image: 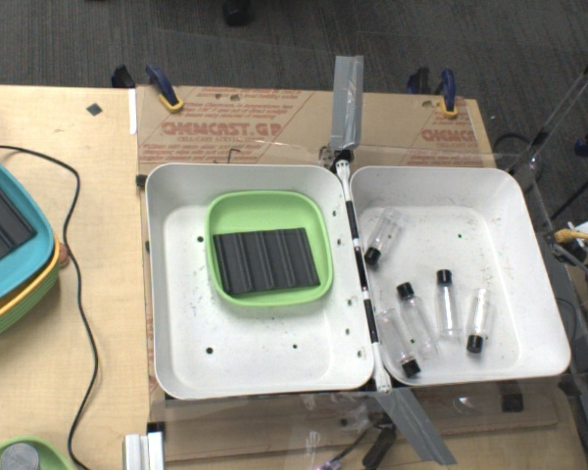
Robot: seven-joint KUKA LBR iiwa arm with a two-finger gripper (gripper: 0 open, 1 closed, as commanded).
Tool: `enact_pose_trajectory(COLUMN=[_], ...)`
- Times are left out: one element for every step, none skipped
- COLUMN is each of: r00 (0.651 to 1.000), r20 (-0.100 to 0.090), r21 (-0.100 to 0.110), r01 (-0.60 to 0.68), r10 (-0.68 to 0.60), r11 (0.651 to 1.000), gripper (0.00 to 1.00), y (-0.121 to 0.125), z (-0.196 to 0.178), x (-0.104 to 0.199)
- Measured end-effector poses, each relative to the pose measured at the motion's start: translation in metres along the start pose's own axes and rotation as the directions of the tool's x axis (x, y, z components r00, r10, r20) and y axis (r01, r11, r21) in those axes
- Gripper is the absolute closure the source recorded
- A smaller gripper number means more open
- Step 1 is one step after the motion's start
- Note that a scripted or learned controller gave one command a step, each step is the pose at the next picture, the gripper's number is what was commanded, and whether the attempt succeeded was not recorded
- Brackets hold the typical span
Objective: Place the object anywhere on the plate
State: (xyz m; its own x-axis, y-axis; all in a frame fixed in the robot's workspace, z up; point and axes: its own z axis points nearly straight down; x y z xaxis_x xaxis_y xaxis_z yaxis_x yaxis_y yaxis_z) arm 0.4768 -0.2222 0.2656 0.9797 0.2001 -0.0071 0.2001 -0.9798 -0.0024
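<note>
While looking down on the bench, seeing two shallow white plastic bins side by side: the left bin (186,351) and the right bin (510,213), touching along their inner rims.

Finding a pale green, square, round-cornered plate (268,203) sitting flat in the upper middle of the left bin, well apart from the bin's near wall. Noting a black, ribbed, rectangular pad (266,260) lying on the plate, covering most of its floor and skewed slightly against the plate's edges.

Counting what are probably five small clear plastic vials with black caps, all lying on their sides in the right bin, none touching the plate:
- placing the first vial (380,237) at the upper left, close beside the wall shared with the left bin, cap pointing down-left;
- placing the second vial (410,306) near the middle, cap at its far end;
- placing the third vial (445,302) just to the right of it, roughly parallel, cap also at the far end;
- placing the fourth vial (477,321) further right, cap toward the near wall;
- placing the fifth vial (404,352) by the near left corner, hard to separate from the glare on the bin floor.

Seeing a brown printed cardboard sheet (235,125) lying under the far side of both bins, pinned by a blue-handled clamp (163,86) at its left corner.

Spotting a teal plastic bowl (24,262) at the left edge of the light wooden bench top (59,380).
</note>
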Motion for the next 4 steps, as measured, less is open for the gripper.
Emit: enact_pose_trajectory(r00=[1.0, 1.0, 1.0, 1.0], r20=[0.0, -0.002, 0.0, -0.001], r21=[0.0, -0.002, -0.001, -0.001], r01=[-0.002, 0.006, 0.002, 0.004], r10=[0.002, -0.006, -0.002, -0.004], r11=[1.0, 1.0, 1.0, 1.0], gripper=[0.0, 0.0, 0.0, 0.0], y=[0.0, 0.007, 0.012, 0.017], z=[0.014, -0.151, -0.089, -0.06], x=[0.0, 0.034, 0.058, 0.086])
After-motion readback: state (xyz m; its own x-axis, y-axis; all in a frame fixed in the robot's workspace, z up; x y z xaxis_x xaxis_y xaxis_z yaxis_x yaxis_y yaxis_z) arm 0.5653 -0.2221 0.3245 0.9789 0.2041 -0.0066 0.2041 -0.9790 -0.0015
